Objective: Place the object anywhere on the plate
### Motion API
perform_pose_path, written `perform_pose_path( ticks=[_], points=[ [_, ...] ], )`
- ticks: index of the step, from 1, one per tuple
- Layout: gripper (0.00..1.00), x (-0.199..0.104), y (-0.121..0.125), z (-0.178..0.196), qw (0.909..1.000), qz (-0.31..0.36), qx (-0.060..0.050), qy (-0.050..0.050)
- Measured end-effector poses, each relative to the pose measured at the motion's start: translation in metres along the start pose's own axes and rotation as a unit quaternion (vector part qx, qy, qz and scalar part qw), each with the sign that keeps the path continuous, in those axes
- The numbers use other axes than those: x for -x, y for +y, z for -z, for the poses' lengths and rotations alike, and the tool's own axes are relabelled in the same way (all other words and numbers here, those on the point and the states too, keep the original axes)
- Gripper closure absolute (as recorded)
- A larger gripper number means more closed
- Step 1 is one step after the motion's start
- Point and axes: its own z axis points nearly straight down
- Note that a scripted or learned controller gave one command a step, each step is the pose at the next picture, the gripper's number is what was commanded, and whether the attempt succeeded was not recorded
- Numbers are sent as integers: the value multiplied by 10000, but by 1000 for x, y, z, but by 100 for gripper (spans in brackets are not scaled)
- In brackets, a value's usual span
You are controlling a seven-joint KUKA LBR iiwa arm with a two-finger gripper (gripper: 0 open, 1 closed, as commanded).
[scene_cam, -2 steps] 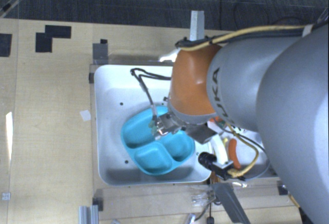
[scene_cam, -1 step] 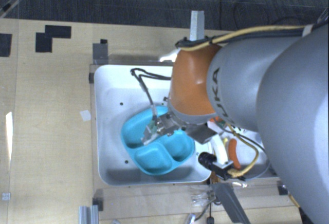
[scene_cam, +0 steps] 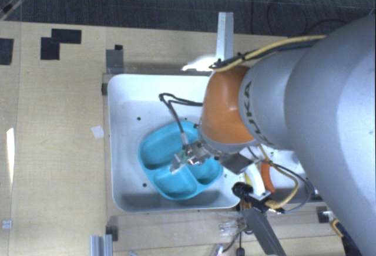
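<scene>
While the grey arm with the orange band [scene_cam: 226, 109] is hanging low over the white bin [scene_cam: 126, 131], its gripper [scene_cam: 187, 158] is sitting above the blue sectioned plastic plate [scene_cam: 157, 155], presumably to drop its load there; whether anything is grasped I cannot tell, as the object itself is hidden or too small, so its long axis stays unreadable
</scene>
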Motion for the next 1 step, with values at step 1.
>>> perform_pose_path(
  ticks=[1],
  points=[
    [0, -13, 48, 29, 9958, 914, 18, -4]
  ],
)
